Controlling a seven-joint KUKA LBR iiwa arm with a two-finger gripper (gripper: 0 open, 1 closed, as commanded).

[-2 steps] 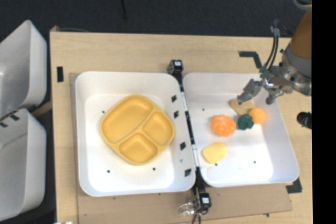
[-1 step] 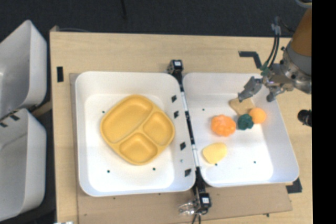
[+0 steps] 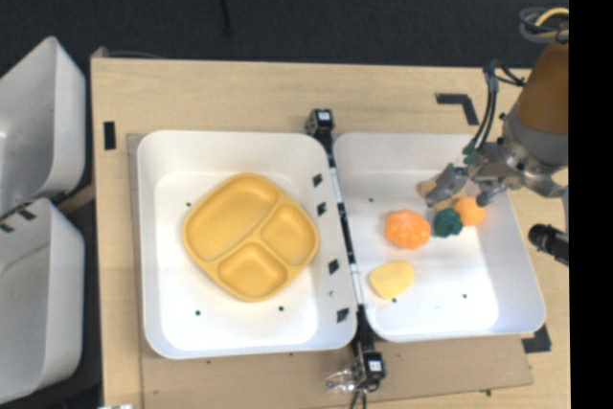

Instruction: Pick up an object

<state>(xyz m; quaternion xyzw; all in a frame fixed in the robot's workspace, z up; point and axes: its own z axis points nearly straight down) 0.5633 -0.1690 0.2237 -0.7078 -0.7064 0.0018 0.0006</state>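
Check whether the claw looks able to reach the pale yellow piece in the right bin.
Probably yes: the yellow piece lies alone on the bin floor, apart from the orange ball, with nothing over it; the claw hangs nearby.

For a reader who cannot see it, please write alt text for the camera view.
The grey robot arm's hand hovers over the right bin, above a small orange piece, a dark green piece, an orange ball and a pale yellow piece. The left bin holds a yellow divided plate.
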